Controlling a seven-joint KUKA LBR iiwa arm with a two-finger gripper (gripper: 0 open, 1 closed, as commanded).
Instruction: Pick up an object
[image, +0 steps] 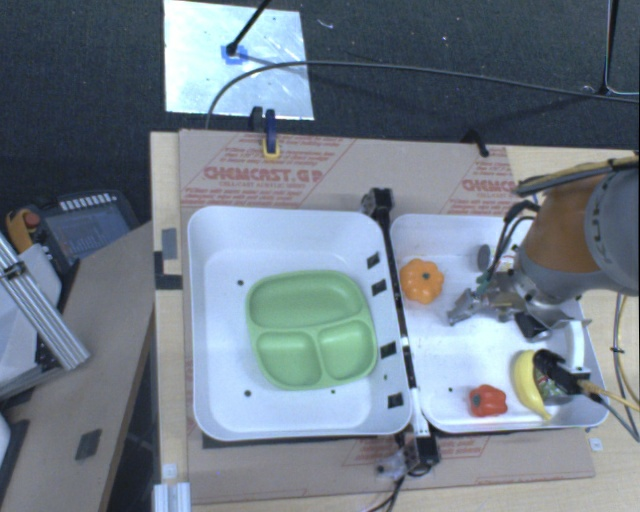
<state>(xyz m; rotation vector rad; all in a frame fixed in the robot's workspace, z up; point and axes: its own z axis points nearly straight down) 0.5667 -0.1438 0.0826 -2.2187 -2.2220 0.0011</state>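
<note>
the left bin (215, 330) holds a green divided tray (308, 328). in the right bin (440, 228), an orange pumpkin (421, 281) sits just left of the gripper (462, 308), whose fingers look parted around nothing. further right lie a red pepper (487, 400) and a banana (528, 382). closing here would likely catch air, since the pumpkin lies beside the fingers.
</note>
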